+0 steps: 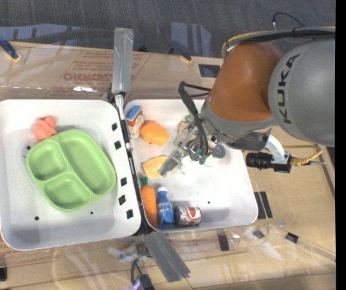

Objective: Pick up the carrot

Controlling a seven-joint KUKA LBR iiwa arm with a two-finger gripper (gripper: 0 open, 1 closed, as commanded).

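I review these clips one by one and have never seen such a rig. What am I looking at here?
This is one camera fixed above a bench, looking down at a slant. The big grey and orange machine on the right is a robot arm; its gripper hangs low over the right bin, and whether it holds anything cannot be told. Two shallow white bins sit side by side. The left bin holds a green divided plate and a small pink toy. The right bin holds an orange fruit, a small carton, a yellow piece, a blue bottle, a can and the carrot, lying by the bin's left wall.
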